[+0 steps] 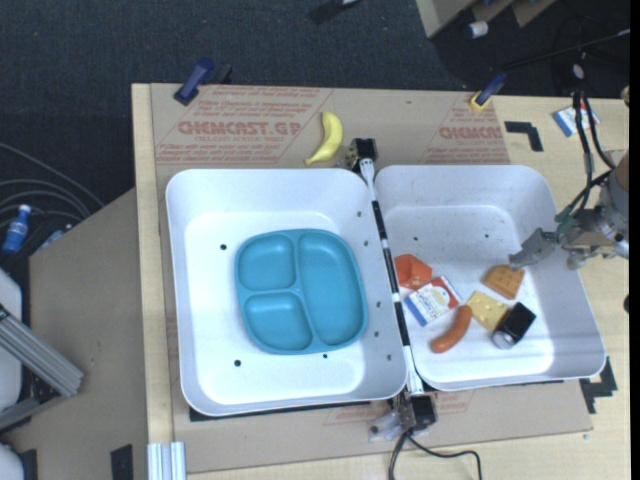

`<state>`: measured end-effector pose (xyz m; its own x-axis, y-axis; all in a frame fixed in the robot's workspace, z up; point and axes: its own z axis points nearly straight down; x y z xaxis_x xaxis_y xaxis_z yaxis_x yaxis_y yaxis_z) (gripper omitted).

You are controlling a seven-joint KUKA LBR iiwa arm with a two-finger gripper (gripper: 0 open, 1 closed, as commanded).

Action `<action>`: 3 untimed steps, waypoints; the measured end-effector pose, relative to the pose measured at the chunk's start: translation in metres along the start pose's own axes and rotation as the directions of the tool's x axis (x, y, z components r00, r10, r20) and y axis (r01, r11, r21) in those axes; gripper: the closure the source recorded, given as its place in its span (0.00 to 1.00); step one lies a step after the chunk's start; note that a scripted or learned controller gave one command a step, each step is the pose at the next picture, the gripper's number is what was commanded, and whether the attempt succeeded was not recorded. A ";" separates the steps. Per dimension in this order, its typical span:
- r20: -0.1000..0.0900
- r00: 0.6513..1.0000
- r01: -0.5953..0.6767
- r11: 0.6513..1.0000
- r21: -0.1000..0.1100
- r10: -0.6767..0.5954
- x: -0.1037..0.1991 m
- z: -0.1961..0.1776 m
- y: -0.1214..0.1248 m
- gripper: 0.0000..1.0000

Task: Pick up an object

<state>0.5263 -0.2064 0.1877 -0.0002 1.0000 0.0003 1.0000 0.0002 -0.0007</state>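
The tool [528, 252] was seen at the right rim of the right bin [470, 186], reaching in from the right edge of the view. Whether it was open or closed could not be told, and nothing was seen held in it.

Two white bins were counted on the tabletop [150, 218], side by side. In the right bin, five loose things were counted, all lying below and to the left of the tool. Nearest to it, just below its tip, one brown waffle-like piece [505, 281] was seen. Below that lay one yellow cheese-like wedge [487, 310], touching one black block [515, 323] further below the tool. To the left of these, one sausage [451, 330] lay tilted, and one white and blue packet [430, 299] was set beside it. One orange-red piece [412, 269] was seen touching the packet's upper edge, well to the left of the tool.

In the left bin [200, 268], far to the left of the tool, one blue tray [300, 290] with three compartments was seen. One banana [326, 139] was lying on the tabletop beyond both bins, up and to the left of the tool.
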 end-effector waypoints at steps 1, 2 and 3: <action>0.000 1.000 0.000 1.000 0.000 0.000 0.016 0.103 0.013 0.00; 0.000 1.000 -0.001 1.000 -0.001 0.001 0.015 0.093 0.013 1.00; 0.000 1.000 -0.001 1.000 0.000 0.001 0.015 0.093 0.013 0.00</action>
<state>0.5395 -0.1910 0.0944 0.0006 1.0000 0.0004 1.0000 -0.0006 -0.0003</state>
